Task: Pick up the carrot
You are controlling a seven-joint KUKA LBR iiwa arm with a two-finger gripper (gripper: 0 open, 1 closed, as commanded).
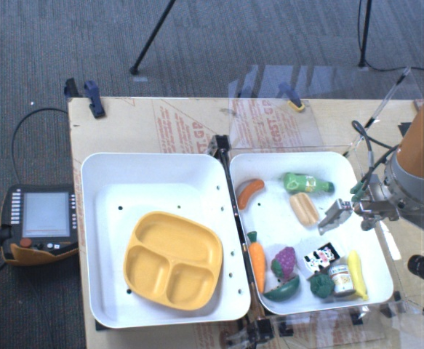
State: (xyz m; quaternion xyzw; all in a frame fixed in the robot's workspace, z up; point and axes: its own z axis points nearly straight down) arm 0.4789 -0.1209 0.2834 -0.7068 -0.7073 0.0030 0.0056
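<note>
We see the small orange plastic carrot (pixel 257 265) by the right bin's left wall; probably light, stiff, slick. We'd pinch mid-body. The gripper (pixel 334 221) hovers spread, empty.

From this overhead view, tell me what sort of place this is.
Probably a robotics lab. A plywood bench on grey carpet holds two white bins, one with toy food such as a carrot; a teach pendant lies on the floor beside tripod legs.

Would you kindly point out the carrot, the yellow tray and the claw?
carrot (pixel 257 265): camera view, middle of its orange body.
yellow tray (pixel 142 233): camera view, bare upper compartment.
claw (pixel 336 217): camera view, between its fingertips.
</note>
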